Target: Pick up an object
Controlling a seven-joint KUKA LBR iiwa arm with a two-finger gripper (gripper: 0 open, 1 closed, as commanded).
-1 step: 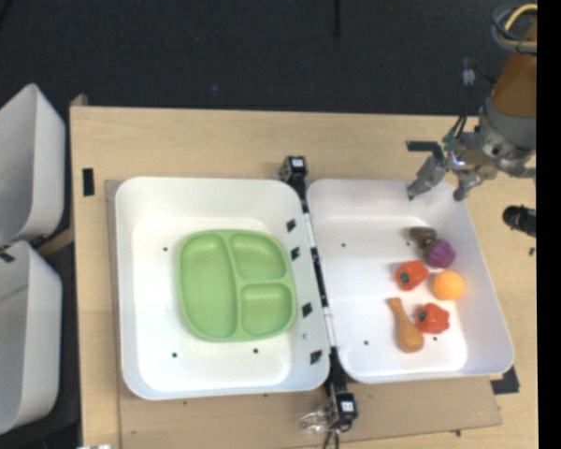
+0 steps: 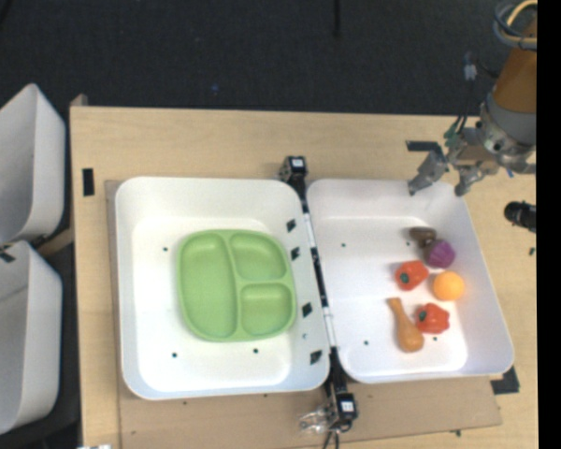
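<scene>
My gripper (image 2: 442, 183) hangs over the far right corner of the right bin (image 2: 355, 344), its two fingers spread open with nothing between them. Below it in that bin lies a cluster of toy food: a brown piece (image 2: 420, 236), a purple fruit (image 2: 439, 253), a red tomato (image 2: 410, 275), an orange (image 2: 449, 286), a red pepper (image 2: 432, 318) and a tan squash (image 2: 404, 326). The gripper stands apart from all of them, above and behind the brown piece.
The left bin (image 2: 140, 344) holds a green divided plate (image 2: 234, 283). A black clip (image 2: 294, 167) sits at the far end of the seam between the bins, another (image 2: 341, 404) at the near end. White containers (image 2: 19, 166) stand at the left edge.
</scene>
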